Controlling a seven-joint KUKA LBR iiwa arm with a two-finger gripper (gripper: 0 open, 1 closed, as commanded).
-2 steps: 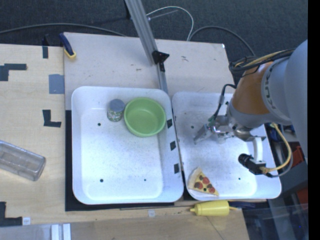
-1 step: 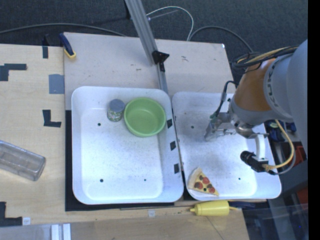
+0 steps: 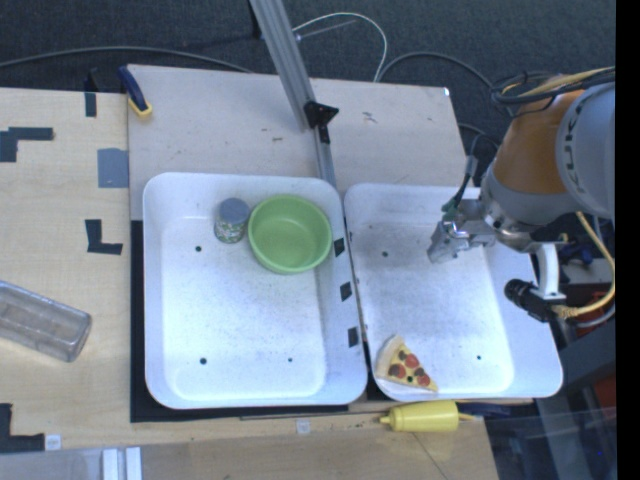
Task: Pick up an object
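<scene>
The bench (image 3: 400, 128) spreads beneath and around the gripper (image 3: 445, 243), which hangs over the upper right part of the right bin (image 3: 470, 298). The arm (image 3: 555, 158), grey with an orange band, comes in from the right edge of the view and ends at the gripper just left of its wrist. Nothing lies between the gripper's tips, but whether they stand wide or narrow I cannot tell; they are too small and dark against the bin.

The left bin (image 3: 180, 368) sits well to the gripper's left, its edge touching the right bin's. A grey metal pole (image 3: 285, 48) slants away above and left of the gripper, ending at a black clamp (image 3: 320, 116).

In the left bin, a green bowl (image 3: 290, 233) stands left of the gripper at about its height in the view, and a small tin can (image 3: 231, 220) stands just beyond the bowl, touching or nearly touching it.

A clear plastic box (image 3: 40, 323) lies far left on the bench. A pizza slice toy (image 3: 405, 364) lies in the right bin's lower left corner, below and slightly left of the gripper, well apart from it. A yellow bottle (image 3: 420, 417) lies on the bench just below that bin.
</scene>
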